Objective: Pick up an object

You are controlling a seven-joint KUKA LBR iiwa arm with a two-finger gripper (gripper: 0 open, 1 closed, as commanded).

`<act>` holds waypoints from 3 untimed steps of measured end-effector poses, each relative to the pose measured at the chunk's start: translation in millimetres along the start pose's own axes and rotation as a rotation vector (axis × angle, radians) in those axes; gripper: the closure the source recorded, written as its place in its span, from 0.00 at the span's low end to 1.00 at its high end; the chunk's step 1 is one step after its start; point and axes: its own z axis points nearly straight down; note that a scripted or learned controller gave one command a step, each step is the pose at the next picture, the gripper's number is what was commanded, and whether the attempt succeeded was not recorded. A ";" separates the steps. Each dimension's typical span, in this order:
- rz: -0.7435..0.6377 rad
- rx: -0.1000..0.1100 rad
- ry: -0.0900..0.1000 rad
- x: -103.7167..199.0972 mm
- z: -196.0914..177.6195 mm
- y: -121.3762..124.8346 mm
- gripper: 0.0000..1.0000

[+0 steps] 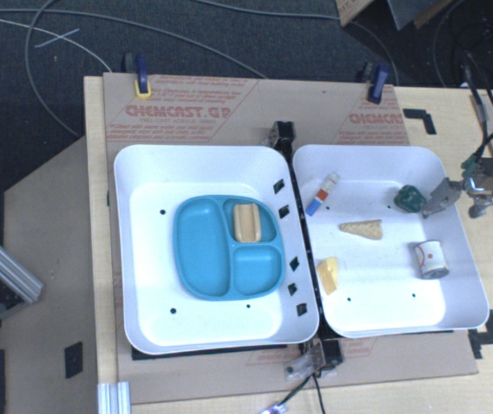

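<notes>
Green lump (409,198) sits in the right bin (453,313), upper right of it, touching or just off the gripper (441,198) tip that reaches in from the frame's right edge. Can't tell whether the gripper is open or closed, and nothing is visibly between the tips, so I wouldn't count this as a grasp.

Other candidates in the same bin:
- tan wedge (362,228), centre
- small white can with a red mark (431,259), lower right, lying on its side
- yellow block (327,275), lower left
- red, white and blue tube (321,194), upper left

Left bin (139,313) holds a blue divided plate (199,248) with a tan piece (246,222) in its top compartment.

My read: green lump is the nearest target. To do it well, centre over the lump, not its edge, descend straight, close fully, then lift slowly. The bin wall is close on that side, so watch clearance. The can would likely roll.
</notes>
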 end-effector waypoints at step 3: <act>-0.004 -0.009 -0.002 -3.0 79.6 0.3 0.00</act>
